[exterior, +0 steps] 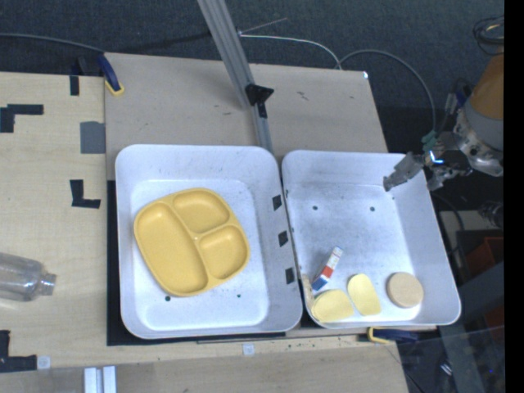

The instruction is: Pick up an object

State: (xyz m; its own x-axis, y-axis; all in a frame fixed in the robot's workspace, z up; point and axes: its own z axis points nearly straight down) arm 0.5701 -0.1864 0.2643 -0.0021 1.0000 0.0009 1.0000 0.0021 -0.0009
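Your bench (327, 109) carries two white bins side by side. The left bin (131, 301) holds a yellow divided tray (191, 240), lying flat and taking up most of the floor. The right bin (360, 187) has its far part bare; the small items sit bunched at its near edge: a tan disc (404, 290) at the right, two pale yellow pieces (349, 300) touching each other beside it, and a small tube (327, 269) lying tilted just to their left.

The gripper (405, 173) hangs at the right bin's far right corner, about over the rim, well apart from every item. It carries nothing; how wide it stands cannot be told.

Judgement: you are at the approach step, nothing grasped yet. The next move calls for travel toward the near edge, then a descent on one item; the disc stands clearest of its neighbours.
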